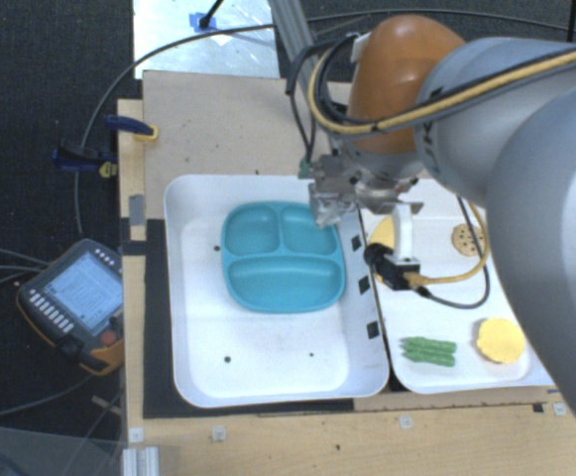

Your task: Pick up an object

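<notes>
A blue divided plate [283, 256] lies in the left white bin [193, 305]. The right bin [436, 317] holds a bundle of green beans [428, 350], a yellow round piece [501, 340], a tan perforated disc [466, 236] and a yellow piece [382, 234] partly hidden by the wrist. My gripper [325, 211] hangs over the plate's upper right corner, near the wall between the two bins. The grey arm and its orange band cover the upper right of the view.
A black block with a yellow cable [392, 268] hangs off the wrist over the right bin's left side. A teach pendant [74, 300] lies left of the bench. Clamps [129, 127] grip the bench's far left corner.
</notes>
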Action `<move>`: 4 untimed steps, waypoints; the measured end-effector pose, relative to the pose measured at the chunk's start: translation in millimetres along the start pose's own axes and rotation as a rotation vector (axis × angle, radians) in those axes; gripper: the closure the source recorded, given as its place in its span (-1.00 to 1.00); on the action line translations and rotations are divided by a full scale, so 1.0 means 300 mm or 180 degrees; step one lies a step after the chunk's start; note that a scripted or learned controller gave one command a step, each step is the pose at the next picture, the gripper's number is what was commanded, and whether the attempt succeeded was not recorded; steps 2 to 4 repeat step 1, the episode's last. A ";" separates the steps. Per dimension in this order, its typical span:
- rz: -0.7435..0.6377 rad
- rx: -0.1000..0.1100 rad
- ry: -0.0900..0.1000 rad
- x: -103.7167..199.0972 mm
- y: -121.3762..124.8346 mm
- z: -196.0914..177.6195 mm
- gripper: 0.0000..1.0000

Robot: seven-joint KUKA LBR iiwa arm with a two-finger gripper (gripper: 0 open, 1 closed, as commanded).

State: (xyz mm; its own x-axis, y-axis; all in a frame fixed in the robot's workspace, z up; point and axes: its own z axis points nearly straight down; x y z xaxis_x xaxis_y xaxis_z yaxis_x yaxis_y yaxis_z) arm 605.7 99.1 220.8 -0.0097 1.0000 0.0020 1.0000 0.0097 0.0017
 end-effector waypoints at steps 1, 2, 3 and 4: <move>0.0013 0.0001 -0.0003 -0.009 0.001 0.001 -1.00; 0.0013 0.0001 -0.0003 -0.009 0.001 0.001 -1.00; 0.0013 0.0001 -0.0003 -0.009 0.001 0.001 -1.00; 0.0013 0.0001 -0.0003 -0.009 0.001 0.001 -1.00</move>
